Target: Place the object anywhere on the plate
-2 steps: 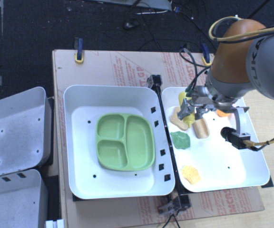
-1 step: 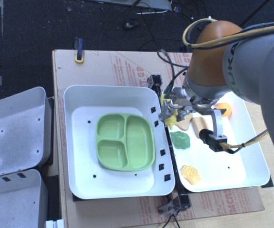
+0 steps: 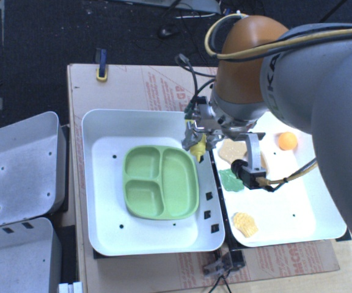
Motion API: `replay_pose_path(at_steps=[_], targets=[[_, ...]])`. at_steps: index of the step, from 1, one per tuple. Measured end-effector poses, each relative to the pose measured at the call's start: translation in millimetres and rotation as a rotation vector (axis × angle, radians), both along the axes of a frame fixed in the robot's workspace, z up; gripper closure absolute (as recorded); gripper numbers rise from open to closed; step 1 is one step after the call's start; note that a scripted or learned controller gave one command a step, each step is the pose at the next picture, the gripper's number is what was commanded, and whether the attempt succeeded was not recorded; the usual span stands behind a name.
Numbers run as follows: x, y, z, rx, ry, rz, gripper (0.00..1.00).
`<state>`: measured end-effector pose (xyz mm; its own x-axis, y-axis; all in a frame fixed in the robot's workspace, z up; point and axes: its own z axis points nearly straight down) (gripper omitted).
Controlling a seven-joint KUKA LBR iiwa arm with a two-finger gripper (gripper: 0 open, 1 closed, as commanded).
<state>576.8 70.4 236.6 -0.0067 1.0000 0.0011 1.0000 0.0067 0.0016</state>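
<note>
A pale green plate (image 3: 161, 182) with three compartments lies in the left white bin (image 3: 102, 163). My gripper (image 3: 198, 146) hangs just above the plate's upper right rim, close to the wall between the two bins. A small yellow object (image 3: 199, 153) shows between its fingertips, and the gripper is shut on it. The wrist and the orange band hide the object's upper part.
The right bin (image 3: 298, 218) holds an orange ball (image 3: 287, 141), a beige flat piece (image 3: 231, 151), a green piece (image 3: 230, 180) and a yellow ridged piece (image 3: 245, 224). A black cable loops over that bin. Another white bin (image 3: 17, 163) stands at far left.
</note>
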Motion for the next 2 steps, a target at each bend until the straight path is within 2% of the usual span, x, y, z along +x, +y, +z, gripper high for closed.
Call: replay_pose_path(at_steps=[1,2], targets=[[9.2,30.0,-9.4,-0.002,0.001,-0.003,1.00],[8.8,29.3,-9.3,-0.002,0.002,-0.004,0.00]])
